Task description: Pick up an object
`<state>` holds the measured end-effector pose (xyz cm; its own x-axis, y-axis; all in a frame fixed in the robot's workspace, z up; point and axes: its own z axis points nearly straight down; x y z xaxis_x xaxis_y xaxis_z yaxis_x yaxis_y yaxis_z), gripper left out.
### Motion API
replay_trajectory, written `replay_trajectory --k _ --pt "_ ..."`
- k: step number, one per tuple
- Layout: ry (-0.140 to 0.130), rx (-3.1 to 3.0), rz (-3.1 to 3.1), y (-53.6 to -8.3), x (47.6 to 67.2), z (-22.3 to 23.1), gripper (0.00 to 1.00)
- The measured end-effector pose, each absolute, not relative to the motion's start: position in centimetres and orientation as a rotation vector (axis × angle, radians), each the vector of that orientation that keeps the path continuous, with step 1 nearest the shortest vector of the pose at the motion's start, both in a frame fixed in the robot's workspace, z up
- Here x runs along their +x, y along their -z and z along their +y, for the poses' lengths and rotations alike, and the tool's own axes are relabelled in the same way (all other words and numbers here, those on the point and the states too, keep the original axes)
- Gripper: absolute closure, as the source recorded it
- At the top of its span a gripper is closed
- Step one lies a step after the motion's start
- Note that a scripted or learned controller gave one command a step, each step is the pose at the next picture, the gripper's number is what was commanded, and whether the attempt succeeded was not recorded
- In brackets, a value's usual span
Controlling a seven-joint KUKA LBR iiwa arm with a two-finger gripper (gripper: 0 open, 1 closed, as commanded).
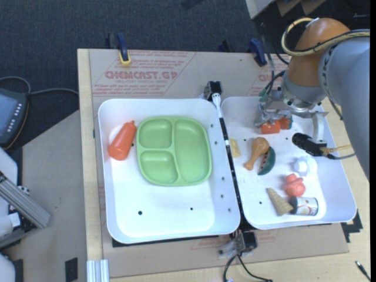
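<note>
**End effector low at far edge of right bin, over red block**

End effector (269, 115) sits low in the right bin (343, 188), close to the bin's far edge and about midway along it. Cannot tell whether it is open, closed, or gripping anything; the wrist hides the tips.

Red block (277, 124) lies directly at the end effector, on its near side, touching or almost touching. Cannot tell whether it is on the bin floor or lifted.

Other things in the right bin:
- drumstick (257, 151) near the bin's middle, toward the left edge, well clear of the end effector
- dark green slice (266, 161) just beside the drumstick, on its right
- small white piece (301, 166) and a red-pink toy (294, 185) toward the right edge
- cone (279, 200) and can (306, 205) side by side at the near edge

Left bin (170, 213): green divided plate (174, 150) in the far half, orange bottle (122, 140) just off its left side, by the left edge.

Both bins rest side by side on the table (147, 75).
</note>
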<state>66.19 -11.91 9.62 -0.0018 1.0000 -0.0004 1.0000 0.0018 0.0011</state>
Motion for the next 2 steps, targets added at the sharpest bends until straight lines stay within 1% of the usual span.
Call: replay_trajectory --k 1,2 --pt "-0.004 2.218 2.218 -14.4 66.2 -12.7 1.00" --pt "-0.006 2.216 2.218 -19.0 67.0 -13.0 1.00"
